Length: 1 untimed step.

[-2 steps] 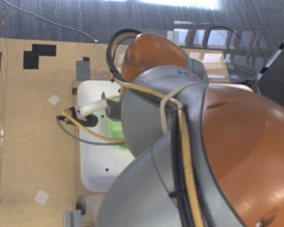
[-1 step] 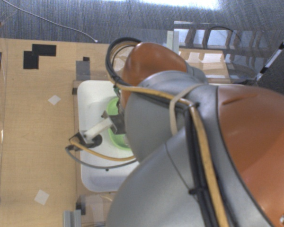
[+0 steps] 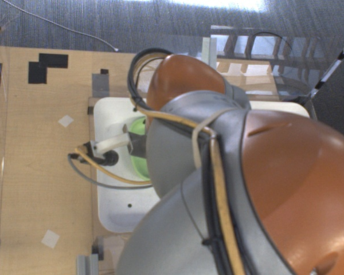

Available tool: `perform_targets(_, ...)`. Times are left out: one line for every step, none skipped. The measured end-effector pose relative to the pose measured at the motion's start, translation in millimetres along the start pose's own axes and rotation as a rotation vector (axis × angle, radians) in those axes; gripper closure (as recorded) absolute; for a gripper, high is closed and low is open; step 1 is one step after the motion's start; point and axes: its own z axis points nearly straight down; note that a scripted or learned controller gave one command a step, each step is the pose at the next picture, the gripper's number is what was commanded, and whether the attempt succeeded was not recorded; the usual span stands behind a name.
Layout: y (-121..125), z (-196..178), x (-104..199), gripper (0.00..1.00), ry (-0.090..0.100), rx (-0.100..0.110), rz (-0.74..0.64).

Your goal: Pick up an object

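A light green object lies in the left white bin, mostly covered by the arm. The big grey and orange arm reaches across from the right and hides most of both bins. Its wrist end hangs over the left bin, where a dark piece of my gripper shows right above the green object. A white fitting with yellow and grey cables sticks out to the left of it. I cannot make out whether anything is held.
The wooden bench extends left of the bin, with black marks and small paper squares on it. A corner of the right bin peeks out behind the arm. Metal frame parts stand at the back.
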Motion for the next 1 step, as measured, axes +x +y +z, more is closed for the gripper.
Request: perform_targets(0.3,0.3,0.3,1.00,0.001,0.000,0.001)
